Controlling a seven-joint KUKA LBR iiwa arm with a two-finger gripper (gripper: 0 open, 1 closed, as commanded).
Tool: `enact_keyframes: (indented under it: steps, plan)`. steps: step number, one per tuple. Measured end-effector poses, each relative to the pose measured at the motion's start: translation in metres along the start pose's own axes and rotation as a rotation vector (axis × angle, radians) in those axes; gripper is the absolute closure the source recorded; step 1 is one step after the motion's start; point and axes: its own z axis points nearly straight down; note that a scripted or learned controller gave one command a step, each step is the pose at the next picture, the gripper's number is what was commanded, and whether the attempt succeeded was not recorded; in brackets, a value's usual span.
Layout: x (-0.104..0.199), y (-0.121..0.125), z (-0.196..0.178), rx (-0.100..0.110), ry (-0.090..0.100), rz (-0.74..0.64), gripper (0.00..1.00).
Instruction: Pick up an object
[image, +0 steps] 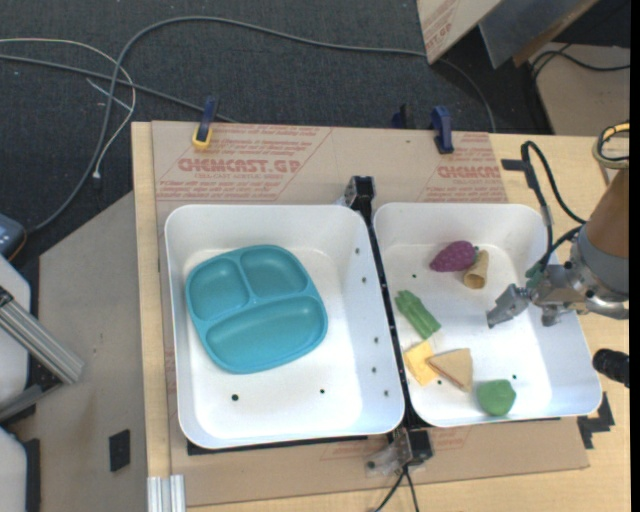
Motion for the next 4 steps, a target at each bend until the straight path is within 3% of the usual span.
enact_keyframes:
  steps: [1,3,4]
  plan:
    - [0.001,0.003,-0.008,-0.015,-0.003,-0.004,0.00]
    - [-0.002,-0.003,0.088,-0.014,-0.002,-0.004,0.00]
    - [-0.002,-0.003,0.077,-0.016,-0.003,-0.003,1.00]
